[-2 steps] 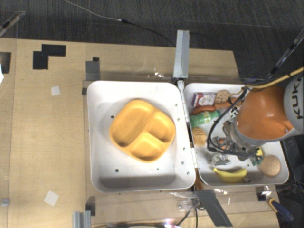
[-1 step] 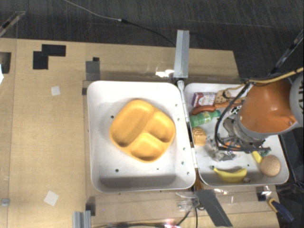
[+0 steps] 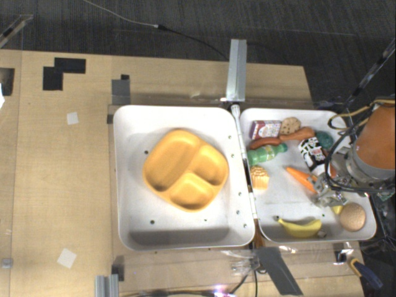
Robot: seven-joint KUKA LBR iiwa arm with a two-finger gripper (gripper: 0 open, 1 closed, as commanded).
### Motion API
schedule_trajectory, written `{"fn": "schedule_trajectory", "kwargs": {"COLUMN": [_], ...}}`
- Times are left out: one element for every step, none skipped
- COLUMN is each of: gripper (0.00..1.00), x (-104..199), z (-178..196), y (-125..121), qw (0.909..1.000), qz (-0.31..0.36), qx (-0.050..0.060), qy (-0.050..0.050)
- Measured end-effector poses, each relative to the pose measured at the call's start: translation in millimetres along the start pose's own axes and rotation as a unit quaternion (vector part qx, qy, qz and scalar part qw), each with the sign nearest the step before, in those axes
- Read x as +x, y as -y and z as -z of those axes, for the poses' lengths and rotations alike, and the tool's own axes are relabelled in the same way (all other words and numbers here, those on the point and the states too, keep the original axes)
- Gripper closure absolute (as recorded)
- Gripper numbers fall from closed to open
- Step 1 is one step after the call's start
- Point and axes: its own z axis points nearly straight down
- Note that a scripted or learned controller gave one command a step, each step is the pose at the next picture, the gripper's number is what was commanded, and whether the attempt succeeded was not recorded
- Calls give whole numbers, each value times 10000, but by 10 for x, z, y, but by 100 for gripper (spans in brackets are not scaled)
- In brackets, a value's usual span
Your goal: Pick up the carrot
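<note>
The wooden bench is the widest surface, pale and matte, with a few black marks and small paper squares on its left part. On it sit two shallow white bins with rounded corners and smooth, slightly glossy walls.

The left bin holds one thing: a yellow divided plate, a rounded plastic dish with three hollow compartments, lying near the bin's middle.

The right bin is crowded. The grey arm with its orange band leans in over the right side. Below it the gripper hangs low near the bin floor, a cluster of shiny metal; whether its fingers are spread or closed cannot be told, and nothing can be seen held.

Along the bin's near edge lies a curved yellow banana, and to its right a round tan ball-like item. At the far side are a maroon packet, a speckled cookie, a reddish-brown sausage, a green bottle-shaped toy and a black-and-white carton. A small yellow corn piece sits by the left wall.

The carrot is a slim, tapered orange shape lying flat near the bin's middle, pointing up-left, its thicker end just beside the gripper.
</note>
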Motion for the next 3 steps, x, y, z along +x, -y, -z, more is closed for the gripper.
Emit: {"fn": "schedule_trajectory", "kwargs": {"gripper": [0, 0, 100], "x": [-24, -738, -751], "z": [-9, -14, 120], "y": [-27, -107, -82], "qw": [10000, 9998, 9997], "qz": [18, -218, -236], "qx": [-19, -33, -7], "qy": [6, 19, 45]}}
